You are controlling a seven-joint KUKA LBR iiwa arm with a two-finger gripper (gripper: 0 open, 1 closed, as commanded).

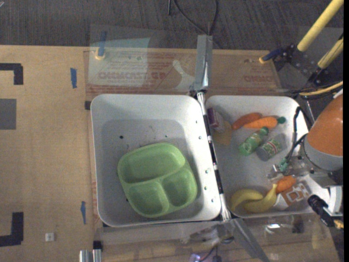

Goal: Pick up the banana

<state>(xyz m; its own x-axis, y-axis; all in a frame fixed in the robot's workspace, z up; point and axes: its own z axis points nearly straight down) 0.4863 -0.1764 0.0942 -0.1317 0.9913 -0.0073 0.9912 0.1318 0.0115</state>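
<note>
Banana (253, 199) lying lengthwise along right bin's (246, 100) near wall, left of gripper (287, 171); grip state impossible to tell.

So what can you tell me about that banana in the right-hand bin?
The banana is yellow, curved and unpeeled, and looks like a small bunch rather than one fruit. It lies flat in the right bin's near corner, close to the divider between the bins. Its upturned tip meets a small orange item. Nothing grips it.
</note>
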